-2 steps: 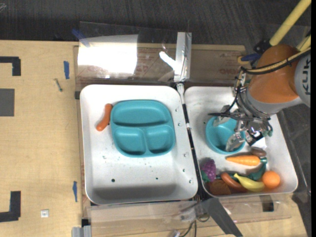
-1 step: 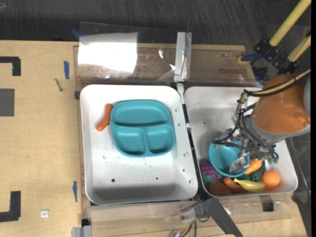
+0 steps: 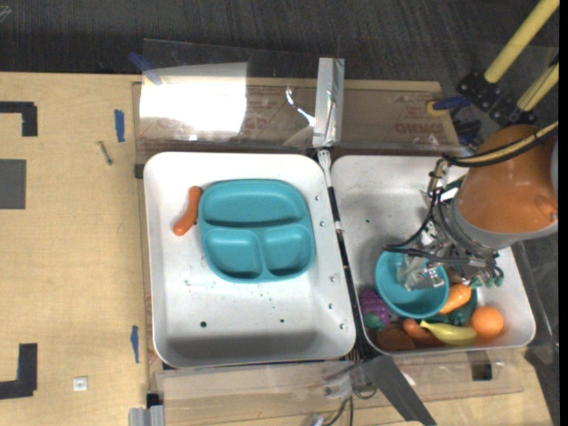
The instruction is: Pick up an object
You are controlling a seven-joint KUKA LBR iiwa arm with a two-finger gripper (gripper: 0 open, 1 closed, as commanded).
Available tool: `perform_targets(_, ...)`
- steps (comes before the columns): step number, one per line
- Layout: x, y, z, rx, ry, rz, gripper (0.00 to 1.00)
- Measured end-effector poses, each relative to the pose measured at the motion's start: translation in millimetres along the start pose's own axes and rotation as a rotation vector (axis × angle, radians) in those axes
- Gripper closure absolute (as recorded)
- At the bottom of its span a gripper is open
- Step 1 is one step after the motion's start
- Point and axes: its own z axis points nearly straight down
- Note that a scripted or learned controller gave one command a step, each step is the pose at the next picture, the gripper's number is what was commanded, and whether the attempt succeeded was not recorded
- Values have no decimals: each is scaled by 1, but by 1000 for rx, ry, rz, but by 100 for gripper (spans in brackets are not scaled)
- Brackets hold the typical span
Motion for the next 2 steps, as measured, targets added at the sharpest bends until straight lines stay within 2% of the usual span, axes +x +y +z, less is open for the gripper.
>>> perform_targets(1, -24, -63, -129, -7, 18, -184, 100)
perform_targets(2, -124, -24, -106, -11, 22, 61, 100)
